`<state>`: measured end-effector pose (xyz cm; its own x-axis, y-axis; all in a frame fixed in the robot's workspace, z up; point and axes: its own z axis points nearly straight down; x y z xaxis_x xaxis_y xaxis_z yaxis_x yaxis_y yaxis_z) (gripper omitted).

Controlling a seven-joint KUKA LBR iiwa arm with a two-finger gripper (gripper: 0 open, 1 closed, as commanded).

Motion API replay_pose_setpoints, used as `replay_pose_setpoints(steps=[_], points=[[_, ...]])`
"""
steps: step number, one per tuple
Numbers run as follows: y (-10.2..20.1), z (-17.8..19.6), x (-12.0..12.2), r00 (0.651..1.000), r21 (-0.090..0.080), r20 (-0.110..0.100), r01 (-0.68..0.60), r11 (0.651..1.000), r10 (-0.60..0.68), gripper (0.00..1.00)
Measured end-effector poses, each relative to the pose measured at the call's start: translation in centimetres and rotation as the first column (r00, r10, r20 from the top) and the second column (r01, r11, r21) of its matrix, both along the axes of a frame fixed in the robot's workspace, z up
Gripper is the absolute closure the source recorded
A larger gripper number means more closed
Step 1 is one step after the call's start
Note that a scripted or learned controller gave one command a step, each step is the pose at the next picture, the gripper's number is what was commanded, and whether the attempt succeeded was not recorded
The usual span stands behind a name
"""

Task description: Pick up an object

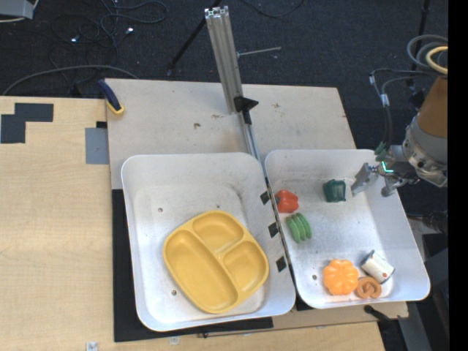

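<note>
The right bin (398,225) holds a dark green cup-like object (335,190), a red tomato-like piece (287,200), a green ridged vegetable (298,227), an orange pumpkin-like piece (340,276), a brown ring (368,289) and a small white cylinder (378,266). My gripper (376,180) hangs over the bin's upper right part, just right of the dark green object, its two grey fingers spread apart with nothing between them.
The left bin (146,189) holds a yellow divided plate (215,259). A metal post (225,57) rises behind the bins. The arm's orange band (435,108) is at the right edge, with cables beside it.
</note>
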<state>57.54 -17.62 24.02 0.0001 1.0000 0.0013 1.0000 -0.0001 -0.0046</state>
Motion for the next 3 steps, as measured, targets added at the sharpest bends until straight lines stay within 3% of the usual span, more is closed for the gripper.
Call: replay_pose_setpoints(steps=[1, 3], points=[[0.0, 0.1, 0.0, 1.0, 0.0, 0.002, 0.0, 1.0, 0.0, 0.0], [0.0, -9.6, -1.6, 1.0, 0.001, -0.004, 0.0, 1.0, 0.0, 0.0]])
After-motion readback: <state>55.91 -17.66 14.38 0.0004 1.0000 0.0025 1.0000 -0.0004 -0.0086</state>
